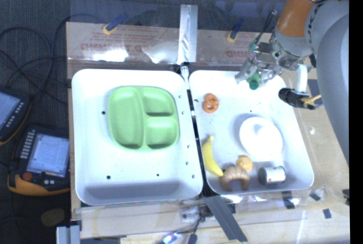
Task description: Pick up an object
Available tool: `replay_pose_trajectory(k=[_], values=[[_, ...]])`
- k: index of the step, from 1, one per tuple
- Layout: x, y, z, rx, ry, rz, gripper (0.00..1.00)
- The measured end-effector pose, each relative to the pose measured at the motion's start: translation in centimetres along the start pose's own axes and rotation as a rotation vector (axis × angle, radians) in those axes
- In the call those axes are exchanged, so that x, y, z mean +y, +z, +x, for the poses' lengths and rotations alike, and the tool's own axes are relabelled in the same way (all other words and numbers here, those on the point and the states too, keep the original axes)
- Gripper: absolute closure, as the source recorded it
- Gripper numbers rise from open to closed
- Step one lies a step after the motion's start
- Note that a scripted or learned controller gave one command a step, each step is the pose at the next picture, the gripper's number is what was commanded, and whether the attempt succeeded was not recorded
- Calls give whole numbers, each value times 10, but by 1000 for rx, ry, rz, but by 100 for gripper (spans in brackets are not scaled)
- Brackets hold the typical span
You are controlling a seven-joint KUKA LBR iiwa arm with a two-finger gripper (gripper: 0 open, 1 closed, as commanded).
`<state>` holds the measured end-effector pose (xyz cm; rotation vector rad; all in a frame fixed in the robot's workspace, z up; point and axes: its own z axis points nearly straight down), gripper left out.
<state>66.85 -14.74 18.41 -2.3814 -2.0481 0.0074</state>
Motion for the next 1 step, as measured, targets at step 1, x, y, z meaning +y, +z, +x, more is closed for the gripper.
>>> replay_pose_trajectory(k=[1], values=[[0,-36,5,1,35,0,100]])
